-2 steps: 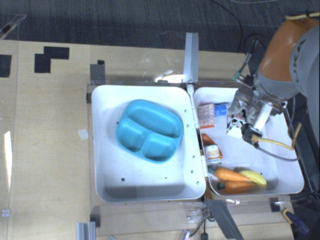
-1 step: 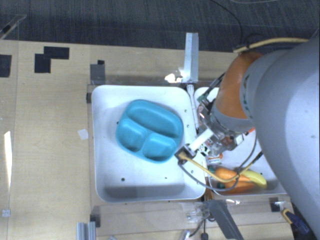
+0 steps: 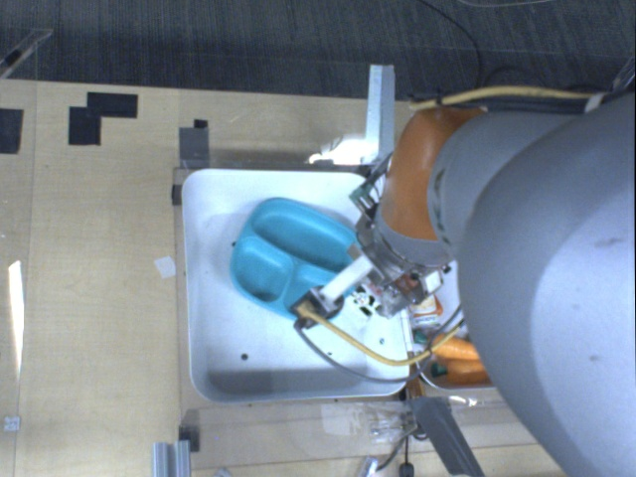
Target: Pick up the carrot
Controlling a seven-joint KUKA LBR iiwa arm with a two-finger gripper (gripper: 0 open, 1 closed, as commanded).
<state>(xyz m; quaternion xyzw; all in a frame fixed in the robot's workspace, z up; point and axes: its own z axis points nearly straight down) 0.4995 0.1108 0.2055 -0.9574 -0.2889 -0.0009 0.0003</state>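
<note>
The carrot (image 3: 465,351) is an orange shape lying in the right bin, at the near edge of the view; the arm covers most of it. My gripper (image 3: 388,301) hangs low over the divide between the two bins, up and to the left of the carrot. The grey arm with its orange band (image 3: 412,182) hides most of the right bin.
A blue divided dish (image 3: 283,248) lies in the middle of the left bin (image 3: 204,286), close to the left of the gripper. A metal post (image 3: 381,107) stands at the far edge between the bins. Small dark specks dot the left bin's floor.
</note>
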